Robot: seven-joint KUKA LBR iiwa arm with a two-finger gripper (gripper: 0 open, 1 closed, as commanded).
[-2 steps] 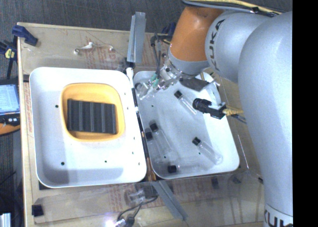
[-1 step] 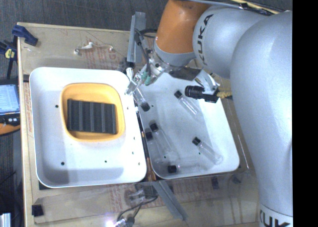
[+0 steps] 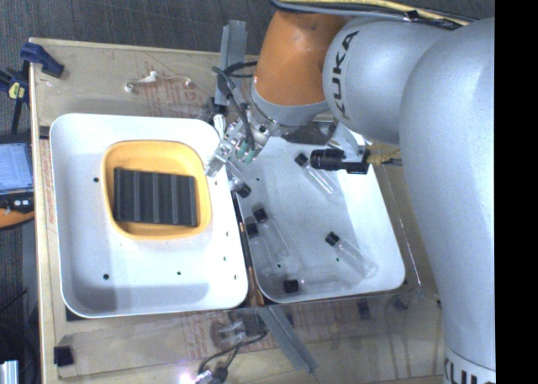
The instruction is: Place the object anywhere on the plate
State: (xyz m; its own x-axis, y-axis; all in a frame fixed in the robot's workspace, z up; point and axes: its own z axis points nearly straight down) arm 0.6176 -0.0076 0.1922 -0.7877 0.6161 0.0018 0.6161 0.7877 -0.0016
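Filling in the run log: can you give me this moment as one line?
tool: over the bins' shared edge | yellow plate: left bin, holds black ridged block | clear vials: right bin

I was looking into a robotics lab: an industrial KUKA arm (image 3: 395, 80) filled the right of the frame over a bare plywood counter (image 3: 118, 67), two white bins (image 3: 67, 273) fixed side by side, a blue clamp (image 3: 38, 59) at upper left, loose cables (image 3: 218, 361) at the bottom.
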